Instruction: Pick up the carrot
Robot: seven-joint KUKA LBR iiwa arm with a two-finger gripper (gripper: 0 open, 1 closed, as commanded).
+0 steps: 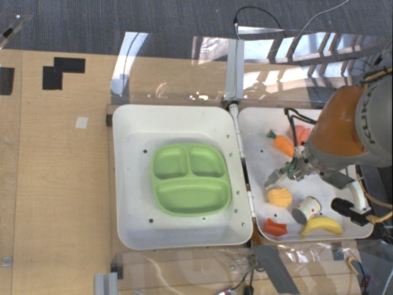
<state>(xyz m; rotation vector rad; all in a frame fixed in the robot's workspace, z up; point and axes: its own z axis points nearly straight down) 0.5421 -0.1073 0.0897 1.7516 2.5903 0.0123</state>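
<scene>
The carrot [283, 144], orange with a small green top, lies in the upper left part of the right bin [258, 134]. My gripper [284, 171] hangs just below the carrot, a short way toward the bin's middle, and does not touch it. Its fingers stand open with nothing between them; one grey finger [274, 177] points down and left. The orange-banded wrist [338, 128] covers the bin's right side.
Near the carrot lies a pink item [301, 133], partly under the arm. A yellow piece [279, 196], a small can [307, 209], a banana [322, 226] and a red piece [275, 228] sit along the bin's front. The left bin [129, 183] holds a green divided plate [190, 178].
</scene>
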